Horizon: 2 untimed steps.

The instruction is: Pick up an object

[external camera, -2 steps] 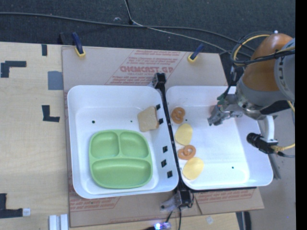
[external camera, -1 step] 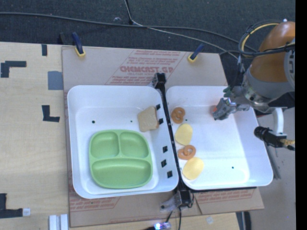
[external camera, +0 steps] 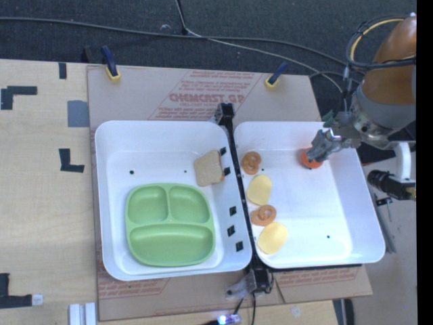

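My gripper [external camera: 319, 147] reaches in from the right and is low over the back right part of the right bin [external camera: 359, 202]. Directly under its tip lies a small orange-red object [external camera: 310, 160], partly covered by the gripper, so contact is unclear. Along the right bin's left side lie an orange pretzel-shaped piece [external camera: 251, 160], a pale yellow piece [external camera: 259, 189], a second orange ring piece [external camera: 263, 214] and another yellow piece [external camera: 272, 237].
The left bin [external camera: 108, 141] holds a green divided plate [external camera: 169, 223] and a tan bread-like slice [external camera: 208, 168] near the divider. Black clips [external camera: 233, 212] join the bins along the middle. Cables run across the dark floor behind the bench.
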Available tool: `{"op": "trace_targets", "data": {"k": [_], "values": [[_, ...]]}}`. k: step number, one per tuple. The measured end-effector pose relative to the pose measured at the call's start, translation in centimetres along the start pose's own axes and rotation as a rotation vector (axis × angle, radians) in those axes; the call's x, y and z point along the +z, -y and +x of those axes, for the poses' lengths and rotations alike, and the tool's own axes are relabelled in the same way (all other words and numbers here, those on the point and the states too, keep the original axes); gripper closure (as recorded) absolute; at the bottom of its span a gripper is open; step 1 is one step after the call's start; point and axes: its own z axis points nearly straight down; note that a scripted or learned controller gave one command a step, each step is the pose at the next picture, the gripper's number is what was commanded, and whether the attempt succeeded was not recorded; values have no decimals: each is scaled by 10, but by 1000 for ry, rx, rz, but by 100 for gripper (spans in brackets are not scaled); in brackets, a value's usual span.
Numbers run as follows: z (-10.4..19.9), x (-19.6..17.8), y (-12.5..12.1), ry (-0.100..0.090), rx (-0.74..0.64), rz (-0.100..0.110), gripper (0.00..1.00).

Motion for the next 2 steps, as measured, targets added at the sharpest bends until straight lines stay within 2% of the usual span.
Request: {"op": "trace_targets", "data": {"k": [2], "values": [[114,26,-8,-2,-6,5,100]]}}
